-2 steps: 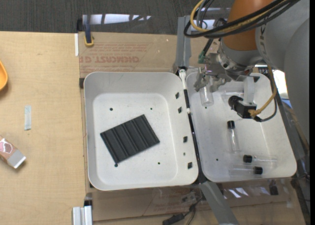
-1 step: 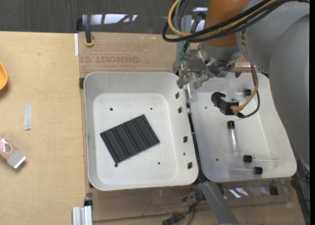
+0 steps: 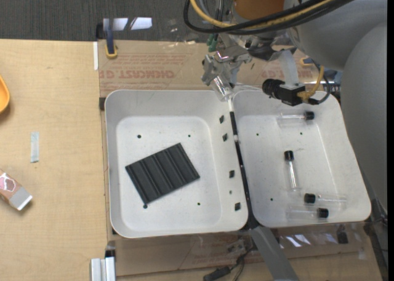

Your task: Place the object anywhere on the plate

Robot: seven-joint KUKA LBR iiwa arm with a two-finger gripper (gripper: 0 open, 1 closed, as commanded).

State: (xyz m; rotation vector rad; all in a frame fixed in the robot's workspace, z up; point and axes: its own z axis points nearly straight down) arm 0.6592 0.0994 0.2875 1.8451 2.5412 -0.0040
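Hovering over the rear divider you see the pincer point(image 3: 223, 84), grip state unreadable | dark ribbed plate point(image 3: 162, 172) in left bin point(image 3: 117, 169) | clear tubes point(image 3: 290, 169) in right bin point(image 3: 351, 169)

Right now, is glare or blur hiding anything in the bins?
Camera view: sharp, even light and soft shadows. The dark ribbed plate stands out crisply in the left bin. The clear tubes in the right bin nearly vanish against the white; their black caps mark them. The gripper looks cluttered and slightly blurred.
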